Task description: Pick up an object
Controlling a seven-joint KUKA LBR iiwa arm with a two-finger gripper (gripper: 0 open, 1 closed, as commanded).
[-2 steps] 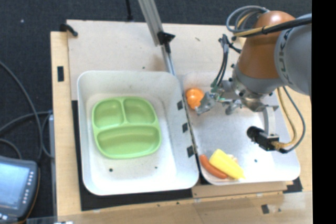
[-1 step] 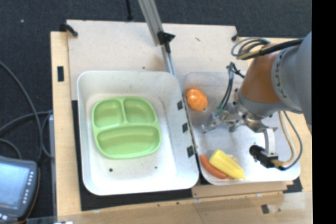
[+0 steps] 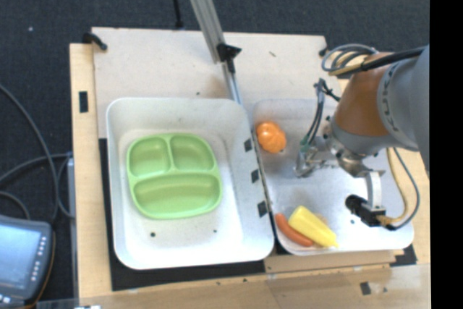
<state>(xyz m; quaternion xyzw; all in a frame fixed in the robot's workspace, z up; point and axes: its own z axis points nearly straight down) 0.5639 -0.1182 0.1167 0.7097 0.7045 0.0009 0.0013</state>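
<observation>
bins [image 3: 239,119] white | divided tray [image 3: 173,176] light green | round fruit [image 3: 270,137] orange | wedge [image 3: 312,226] yellow | carrot [image 3: 291,231] orange-red | bench [image 3: 159,61] beige

Two shallow white bins on the bench: left bin [image 3: 119,155], right bin [image 3: 289,184]; one green divided plate [image 3: 173,175], three compartments, lay in the left; right bin held three objects: one orange ball [image 3: 270,137], one yellow piece [image 3: 312,226], one carrot-like orange piece [image 3: 289,231]; one arm [image 3: 376,108].
</observation>
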